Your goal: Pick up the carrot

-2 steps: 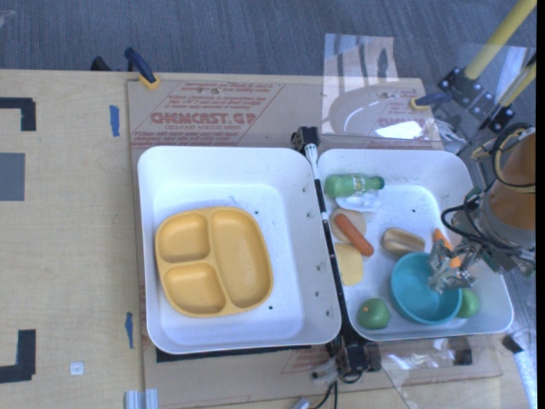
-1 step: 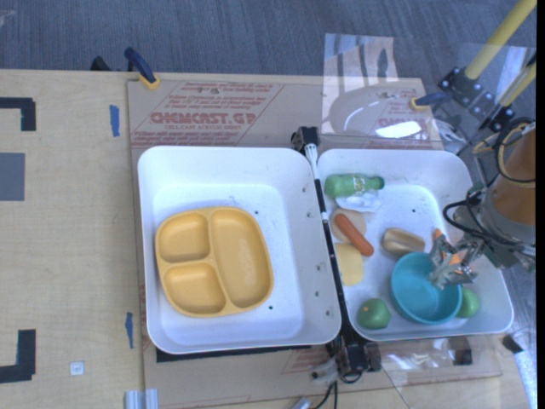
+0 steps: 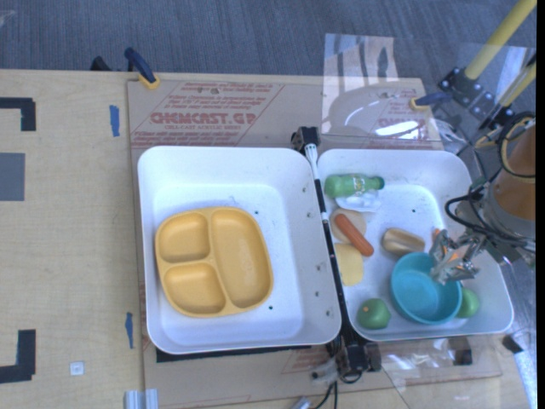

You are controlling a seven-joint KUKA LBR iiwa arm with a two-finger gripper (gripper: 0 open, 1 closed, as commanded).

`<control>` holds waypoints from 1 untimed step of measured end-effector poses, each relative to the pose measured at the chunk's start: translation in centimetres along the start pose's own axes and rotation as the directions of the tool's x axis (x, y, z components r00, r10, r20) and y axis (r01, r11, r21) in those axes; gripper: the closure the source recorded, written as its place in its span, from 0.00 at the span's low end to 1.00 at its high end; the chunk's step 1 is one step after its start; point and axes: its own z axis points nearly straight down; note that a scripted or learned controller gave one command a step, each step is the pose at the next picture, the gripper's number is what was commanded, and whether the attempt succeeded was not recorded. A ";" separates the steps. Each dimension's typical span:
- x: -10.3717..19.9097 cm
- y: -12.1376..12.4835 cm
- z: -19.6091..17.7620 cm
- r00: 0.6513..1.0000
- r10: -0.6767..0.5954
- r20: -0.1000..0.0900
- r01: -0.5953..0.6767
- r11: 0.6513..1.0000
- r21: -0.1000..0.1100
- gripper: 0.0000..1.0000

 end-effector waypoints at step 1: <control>-0.1 1.3 3.5 0.946 -0.323 -0.012 0.323 0.946 -0.004 1.00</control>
